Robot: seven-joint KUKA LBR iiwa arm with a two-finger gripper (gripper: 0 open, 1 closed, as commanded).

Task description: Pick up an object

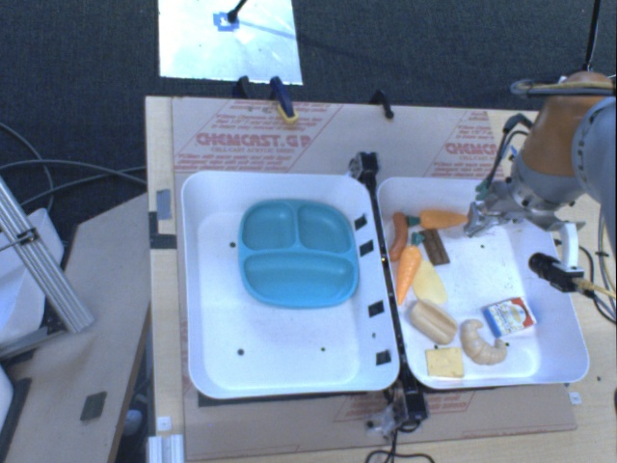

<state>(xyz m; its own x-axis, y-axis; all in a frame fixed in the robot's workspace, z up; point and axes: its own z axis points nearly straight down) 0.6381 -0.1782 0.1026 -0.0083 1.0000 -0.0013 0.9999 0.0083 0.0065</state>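
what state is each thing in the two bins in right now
blue plate: flat in the left bin, nothing on it
carrot: lying by the divider in the right bin
hot dog bun: lying flat
croissant: lying flat, beside the small carton
small carton: on its side
cracker: flat near the front rim
claw: low over the back of the right bin, holding nothing visible

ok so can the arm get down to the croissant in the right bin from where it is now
Probably yes. The croissant lies uncovered near the front of the right bin, with the milk carton and cracker close beside it but nothing over it. The hand is above the bin's far side.
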